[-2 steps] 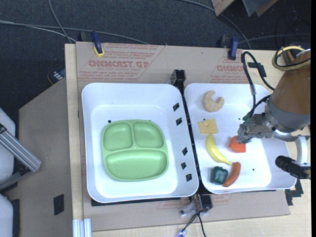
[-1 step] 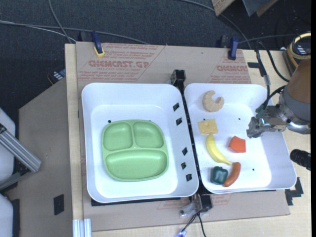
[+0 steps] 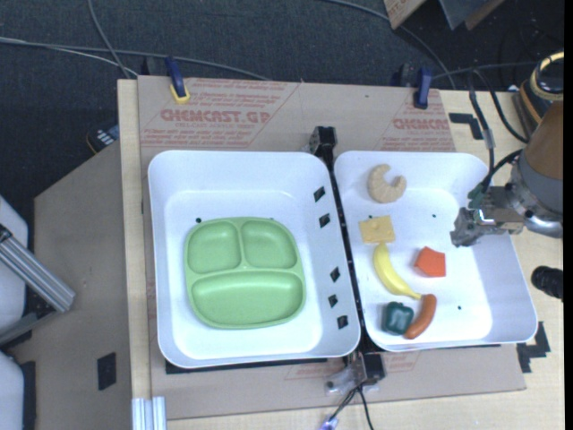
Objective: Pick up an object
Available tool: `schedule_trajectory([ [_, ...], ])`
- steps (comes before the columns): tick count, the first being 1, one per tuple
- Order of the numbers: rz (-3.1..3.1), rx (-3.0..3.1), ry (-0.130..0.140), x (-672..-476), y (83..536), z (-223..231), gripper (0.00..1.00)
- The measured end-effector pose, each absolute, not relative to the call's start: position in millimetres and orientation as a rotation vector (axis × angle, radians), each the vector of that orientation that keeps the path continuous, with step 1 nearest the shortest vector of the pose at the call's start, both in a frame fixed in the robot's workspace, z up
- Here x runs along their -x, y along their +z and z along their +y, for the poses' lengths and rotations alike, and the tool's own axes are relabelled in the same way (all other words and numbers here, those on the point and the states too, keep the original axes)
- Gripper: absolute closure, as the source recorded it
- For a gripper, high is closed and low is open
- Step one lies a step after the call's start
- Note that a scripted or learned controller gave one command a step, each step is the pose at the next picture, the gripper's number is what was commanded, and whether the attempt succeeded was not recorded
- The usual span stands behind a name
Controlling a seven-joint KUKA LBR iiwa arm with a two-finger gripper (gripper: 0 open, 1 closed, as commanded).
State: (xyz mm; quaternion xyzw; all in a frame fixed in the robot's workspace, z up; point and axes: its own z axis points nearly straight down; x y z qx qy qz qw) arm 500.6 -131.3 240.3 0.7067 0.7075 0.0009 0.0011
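The right bin (image 3: 466,173) holds several toy foods: a tan cashew-shaped piece (image 3: 386,184) at the back, a yellow cheese block (image 3: 377,230), a yellow banana (image 3: 392,272), an orange-red block (image 3: 431,262), a dark green pepper (image 3: 397,317) and a brown-red sausage (image 3: 423,316) at the front. My gripper (image 3: 467,229) hovers over the right side of this bin, just right of and above the orange-red block, with nothing seen between its fingers.
The left bin (image 3: 170,186) carries a light green divided plate (image 3: 243,271). Black clips line the wall between the two bins (image 3: 336,240). Blue clamps (image 3: 178,86) hold the cardboard base at the back. Cables run behind the bench.
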Motion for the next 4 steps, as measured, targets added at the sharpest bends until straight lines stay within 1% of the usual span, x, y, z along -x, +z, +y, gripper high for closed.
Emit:
schedule_trajectory([
  [1, 2.23, -2.214, 0.004, -527.3, 232.6, -75.2, 1.0],
  [2, 2.227, -2.213, 0.005, -559.6, 234.8, -37.6, 1.0],
  [4, 2.228, -2.215, 0.005, -600.5, 242.2, 52.2, 1.0],
])
